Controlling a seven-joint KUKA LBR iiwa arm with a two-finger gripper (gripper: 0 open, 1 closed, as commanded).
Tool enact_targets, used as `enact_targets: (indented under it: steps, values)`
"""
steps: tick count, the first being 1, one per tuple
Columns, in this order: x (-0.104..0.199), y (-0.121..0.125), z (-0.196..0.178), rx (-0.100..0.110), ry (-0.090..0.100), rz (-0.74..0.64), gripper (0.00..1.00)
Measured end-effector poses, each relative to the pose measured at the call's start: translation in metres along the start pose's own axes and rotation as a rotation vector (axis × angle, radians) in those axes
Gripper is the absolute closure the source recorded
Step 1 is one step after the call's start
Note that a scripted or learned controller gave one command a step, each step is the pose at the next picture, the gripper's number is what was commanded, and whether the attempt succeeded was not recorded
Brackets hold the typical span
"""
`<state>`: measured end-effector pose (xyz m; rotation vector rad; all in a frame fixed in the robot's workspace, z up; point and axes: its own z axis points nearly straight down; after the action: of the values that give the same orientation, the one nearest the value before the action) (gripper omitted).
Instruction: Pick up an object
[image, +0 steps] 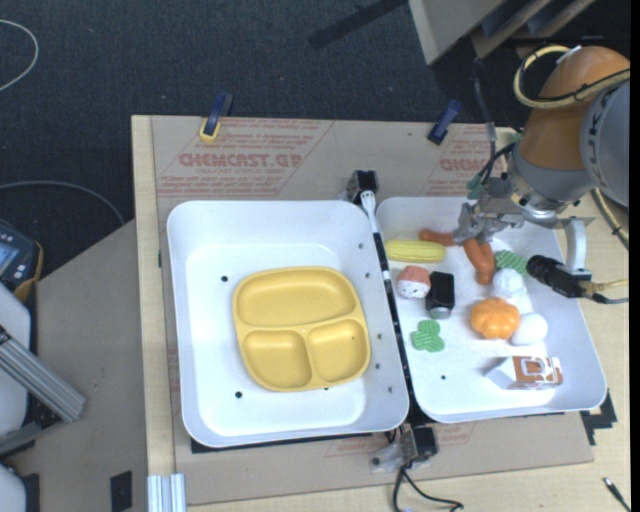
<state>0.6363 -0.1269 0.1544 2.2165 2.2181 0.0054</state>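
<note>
The right bin (575, 385) holds several small toys. A yellow corn cob (414, 251) lies near its back left, with a small orange piece (435, 237) just behind it. An orange carrot (481, 260) lies tilted beside a green piece (511, 261). My gripper (481, 226) hangs low over the back of this bin, right above the carrot's upper end. Whether it touches the carrot is unclear. An orange fruit (494, 318) and a white egg (531, 328) sit further forward.
The left bin (200, 390) holds a yellow divided plate (300, 327). In the right bin lie also a red-and-white round toy (412, 283), a black block (440, 290), a green leaf shape (429, 337) and a white-and-orange carton (530, 371). A black cable plug (552, 273) hangs beside the arm.
</note>
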Motion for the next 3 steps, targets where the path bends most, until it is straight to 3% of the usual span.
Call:
enact_targets:
  steps: [1, 2, 3]
  values:
    - [0.003, 0.008, -0.063, -0.002, 0.0, -0.001, 1.0]
    - [0.003, 0.009, -0.071, 0.003, 0.001, 0.0, 1.0]
    - [0.025, -0.034, -0.075, 0.011, 0.003, 0.001, 1.0]
